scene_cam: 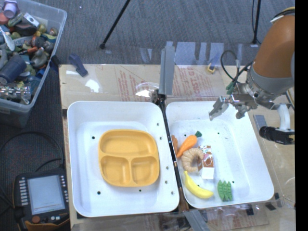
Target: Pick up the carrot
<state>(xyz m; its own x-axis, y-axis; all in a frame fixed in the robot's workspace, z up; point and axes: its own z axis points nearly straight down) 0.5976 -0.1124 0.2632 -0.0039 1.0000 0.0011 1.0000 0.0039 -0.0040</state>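
We saw the small orange plastic carrot lying near the right white bin's left wall, its long axis slanting, green tip far-right. The two-finger claw hovered well apart, far and right of it, fingers spread, holding nothing.

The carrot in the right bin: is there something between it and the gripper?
Nothing visible stands between them. The gripper hangs above the right bin's far end; the carrot lies nearer, by the left wall, with a croissant touching its near side.
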